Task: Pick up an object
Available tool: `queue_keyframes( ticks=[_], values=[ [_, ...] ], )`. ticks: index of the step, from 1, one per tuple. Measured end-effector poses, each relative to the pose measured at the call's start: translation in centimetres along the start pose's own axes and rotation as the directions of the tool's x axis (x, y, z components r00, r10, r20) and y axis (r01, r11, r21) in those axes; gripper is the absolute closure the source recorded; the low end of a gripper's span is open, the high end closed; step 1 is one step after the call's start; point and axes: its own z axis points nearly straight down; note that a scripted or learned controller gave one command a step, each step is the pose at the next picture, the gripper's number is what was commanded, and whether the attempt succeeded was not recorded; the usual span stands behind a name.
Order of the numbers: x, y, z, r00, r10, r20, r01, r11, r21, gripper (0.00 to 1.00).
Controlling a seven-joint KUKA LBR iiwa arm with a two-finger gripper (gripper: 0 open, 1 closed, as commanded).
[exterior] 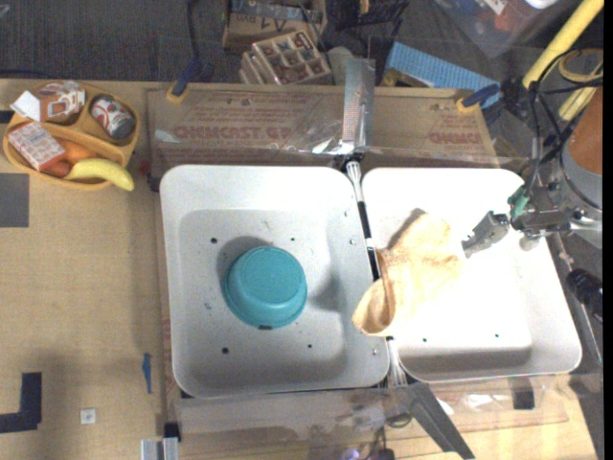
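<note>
Grey metal gripper (479,236) sits over the right bin (546,353), coming in from the right edge; honestly can't tell whether it's spread or pinched, it's too small and dark at this angle; nothing visibly in it.

So the thing that matters: the tan cloth (410,268) lies just to the gripper's left and a bit lower, close but apart as far as I can see; its near top corner is the closest bit. It's a long floppy shape, long axis running diagonally from upper right down to lower left, and the low end curls up against the divider between the bins (374,257).

My guess is a short move left and down puts it on the cloth.

Further out, the teal bowl (266,287) sits upside down in the left bin (192,199), well apart.
</note>
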Motion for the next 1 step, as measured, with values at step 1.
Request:
queue_keyframes(
  ticks=[1],
  values=[
    [-2.49, 5.71, 9.52, 0.999, 0.041, -0.001, -0.041, 0.999, 0.004, 0.00]
  ],
)
